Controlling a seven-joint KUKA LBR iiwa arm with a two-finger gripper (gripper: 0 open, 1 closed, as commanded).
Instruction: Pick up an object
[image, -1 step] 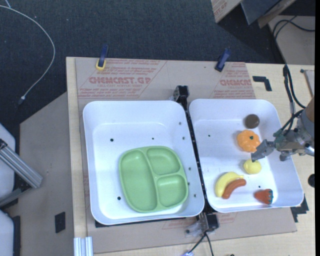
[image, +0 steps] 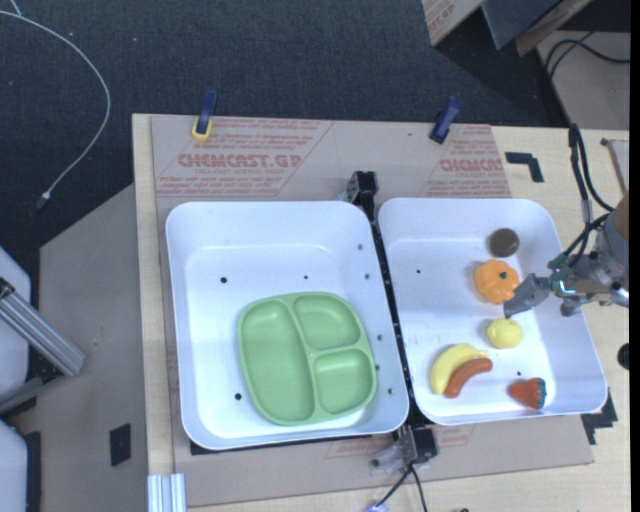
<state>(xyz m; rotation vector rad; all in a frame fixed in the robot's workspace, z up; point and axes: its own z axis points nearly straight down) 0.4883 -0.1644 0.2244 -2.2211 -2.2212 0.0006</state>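
The end effector (image: 530, 292) reaches in over the right bin (image: 440, 240) from its right rim, a dark finger stretched toward the bin's middle; from here I cannot tell whether it is spread or pressed together, and nothing is visibly pinched in it. Its tip sits just beside the orange pumpkin-like toy (image: 496, 280), a round, ribbed plastic piece, and above the small yellow lemon (image: 504, 333).

Lower in that bin lies a yellow banana (image: 452, 364), curved, its long axis running from lower left up toward the right. A reddish-orange sausage (image: 468, 377) lies against it along the same slant. Near the bin's lower right corner sits a red strawberry with a green cap (image: 529, 392). A brown round piece (image: 504, 242) rests near the upper right.

The left bin (image: 200, 300) carries a pale green plate (image: 306, 356) with three compartments, smooth and rounded at the corners.

The brown sheet on the bench (image: 300, 150) bears red print reading "CHEMCAST GP", repeated. Blue clamps (image: 445, 120) grip its far edge.
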